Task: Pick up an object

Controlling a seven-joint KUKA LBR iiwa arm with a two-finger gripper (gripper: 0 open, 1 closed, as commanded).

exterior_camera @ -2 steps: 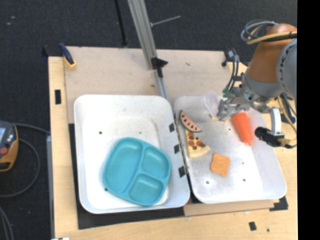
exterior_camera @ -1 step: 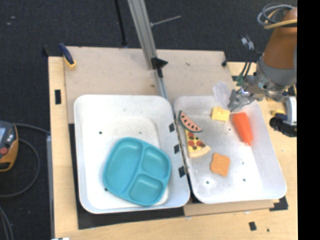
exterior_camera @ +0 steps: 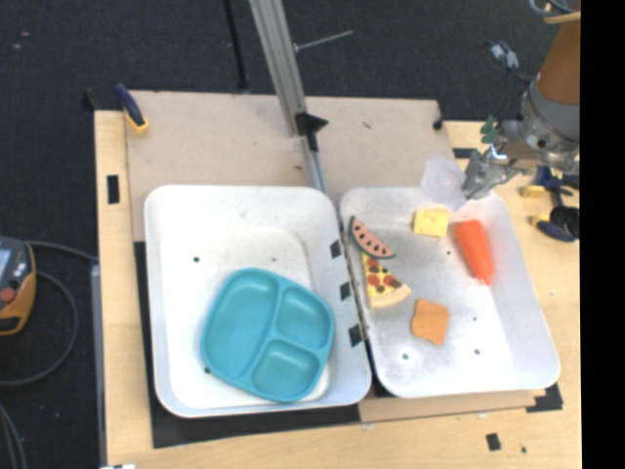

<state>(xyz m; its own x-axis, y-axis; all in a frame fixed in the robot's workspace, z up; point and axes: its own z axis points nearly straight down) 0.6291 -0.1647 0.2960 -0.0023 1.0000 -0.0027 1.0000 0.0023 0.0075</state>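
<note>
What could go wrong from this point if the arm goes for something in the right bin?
The gripper hovers at the right bin's back rim, so a straight descent may strike the rim, not a toy. The yellow block and orange carrot lie close together; closing on one could nudge the other. The pizza slice and watermelon slice sit against the divider, leaving little finger room.

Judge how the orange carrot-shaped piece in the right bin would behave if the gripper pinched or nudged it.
The carrot looks like a smooth, tapered toy, so it is probably rigid and light. Its rounded sides suggest it could roll or slip out of a pinch, most likely near the narrow end. It lies flat in the right bin, apart from the yellow block, so a nudge should move it alone.
</note>
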